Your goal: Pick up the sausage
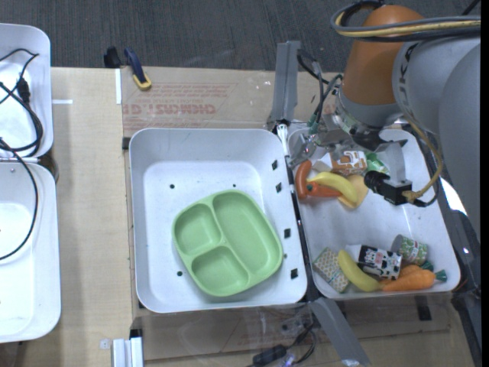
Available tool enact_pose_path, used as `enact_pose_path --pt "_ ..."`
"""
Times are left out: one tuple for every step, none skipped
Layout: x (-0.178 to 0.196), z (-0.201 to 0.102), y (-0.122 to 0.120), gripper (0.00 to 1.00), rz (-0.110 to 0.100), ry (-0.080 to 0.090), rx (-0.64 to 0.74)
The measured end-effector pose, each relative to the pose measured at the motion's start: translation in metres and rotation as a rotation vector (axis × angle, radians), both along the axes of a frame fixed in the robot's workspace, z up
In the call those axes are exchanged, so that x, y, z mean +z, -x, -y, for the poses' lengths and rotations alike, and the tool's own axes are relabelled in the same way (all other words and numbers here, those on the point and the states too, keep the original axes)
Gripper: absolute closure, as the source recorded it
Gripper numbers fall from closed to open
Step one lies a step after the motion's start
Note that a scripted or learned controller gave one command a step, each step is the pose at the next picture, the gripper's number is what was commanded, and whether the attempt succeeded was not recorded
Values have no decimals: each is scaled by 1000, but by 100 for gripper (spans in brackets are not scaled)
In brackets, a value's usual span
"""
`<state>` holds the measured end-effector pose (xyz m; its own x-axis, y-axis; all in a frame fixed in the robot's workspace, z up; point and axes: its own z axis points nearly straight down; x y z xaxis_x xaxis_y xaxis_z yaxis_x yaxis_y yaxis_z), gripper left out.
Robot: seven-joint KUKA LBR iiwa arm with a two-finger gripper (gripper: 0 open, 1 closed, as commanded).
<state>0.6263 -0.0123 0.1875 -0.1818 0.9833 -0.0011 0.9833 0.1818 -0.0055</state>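
Sausage point(303, 180), red-orange, lies at the far left of the right bin point(443, 228), touching a yellow banana point(340, 186). Gripper point(325, 136) hangs just above it, grip state impossible to tell. Green divided plate point(226, 242) sits in the left bin point(153, 205).

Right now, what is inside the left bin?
The left bin holds one green divided plate, lying flat with three bare compartments. Nothing rests on it. Whatever is beneath the plate is covered and cannot be seen.
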Motion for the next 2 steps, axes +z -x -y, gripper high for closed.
enact_pose_path --pt "0 12 56 0 -2 -1 23" --pt "0 56 63 0 -2 -1 12"
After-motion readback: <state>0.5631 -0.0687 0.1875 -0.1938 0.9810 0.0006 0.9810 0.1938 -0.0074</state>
